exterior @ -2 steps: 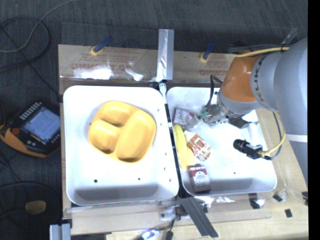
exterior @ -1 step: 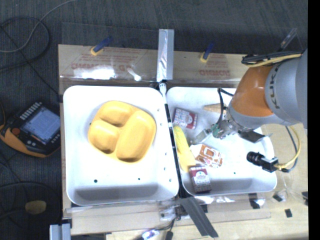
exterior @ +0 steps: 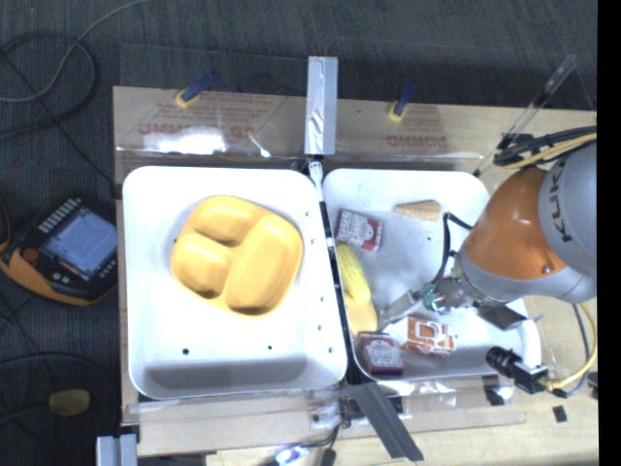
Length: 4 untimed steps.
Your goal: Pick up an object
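while the arm (exterior: 529, 231) reaches into the right bin (exterior: 466, 184), the pincer (exterior: 412, 302) sits low near the front wall; grip state cannot be told. orange packet (exterior: 431, 336) just below it, dark red packet (exterior: 381, 353) below-left, corn cob (exterior: 353, 273) left along the divider. bare floor above, toward the red-white packet (exterior: 358, 229).

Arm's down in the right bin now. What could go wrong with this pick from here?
The gripper sits low among crowded items, so it may nudge the corn cob against the divider or come up with nothing. The orange packet and dark red packet lie flat near the right bin's front wall, so they look hard to get under. The bulky wrist hides part of the bin.
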Each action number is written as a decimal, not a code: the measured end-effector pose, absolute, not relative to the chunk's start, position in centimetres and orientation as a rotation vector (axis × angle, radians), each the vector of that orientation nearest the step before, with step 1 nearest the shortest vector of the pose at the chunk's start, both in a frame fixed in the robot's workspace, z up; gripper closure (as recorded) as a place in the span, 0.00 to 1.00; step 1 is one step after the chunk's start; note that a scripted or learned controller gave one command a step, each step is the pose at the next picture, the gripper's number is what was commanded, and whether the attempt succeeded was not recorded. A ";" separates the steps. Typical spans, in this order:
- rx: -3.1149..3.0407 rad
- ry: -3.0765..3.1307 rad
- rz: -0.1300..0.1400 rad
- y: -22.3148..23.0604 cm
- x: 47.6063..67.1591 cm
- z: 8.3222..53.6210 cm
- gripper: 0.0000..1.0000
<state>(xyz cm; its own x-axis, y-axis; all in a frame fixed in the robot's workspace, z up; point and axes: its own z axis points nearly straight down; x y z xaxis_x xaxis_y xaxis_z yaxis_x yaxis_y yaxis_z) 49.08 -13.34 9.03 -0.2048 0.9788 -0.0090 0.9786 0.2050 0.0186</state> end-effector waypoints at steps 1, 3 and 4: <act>1.947 2.448 0.007 -11.1 54.3 9.0 0.00; 2.009 2.407 0.023 -11.3 49.2 8.9 0.00; 2.013 2.405 0.020 -11.4 49.3 9.6 1.00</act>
<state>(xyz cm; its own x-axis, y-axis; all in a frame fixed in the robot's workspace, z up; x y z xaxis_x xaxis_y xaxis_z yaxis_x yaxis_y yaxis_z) 49.29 -11.42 9.62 -0.1761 0.9844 0.0043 0.9843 0.1760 0.0134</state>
